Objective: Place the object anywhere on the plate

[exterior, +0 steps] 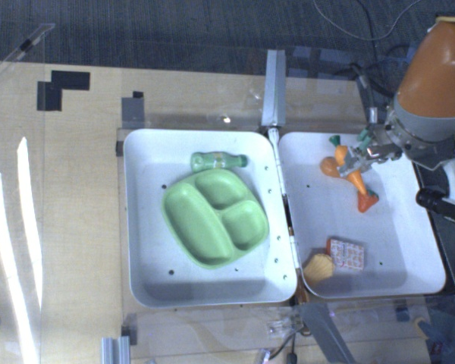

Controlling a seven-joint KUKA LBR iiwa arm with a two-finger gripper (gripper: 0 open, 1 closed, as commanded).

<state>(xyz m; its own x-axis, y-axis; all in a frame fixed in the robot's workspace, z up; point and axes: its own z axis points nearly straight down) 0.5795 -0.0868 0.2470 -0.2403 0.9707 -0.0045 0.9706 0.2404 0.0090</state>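
Orange toy carrots [354, 175] lying under the metal jaws [366, 152] near the right bin's [409, 275] far edge; whether clamped or apart, impossible to tell. Green divided plate [214, 217] waiting mid left bin [140, 211], green bottle [218, 160] touching its far rim. Patterned block [346, 255] and tan brush-like piece [318, 266] at the right bin's near-left corner.

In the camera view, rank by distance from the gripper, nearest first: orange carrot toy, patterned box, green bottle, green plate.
From the gripper:
1. Orange carrot toy, just below it in the right bin.
2. Patterned box, lower in the right bin.
3. and 4. Green bottle and green plate, left bin; too close to call.
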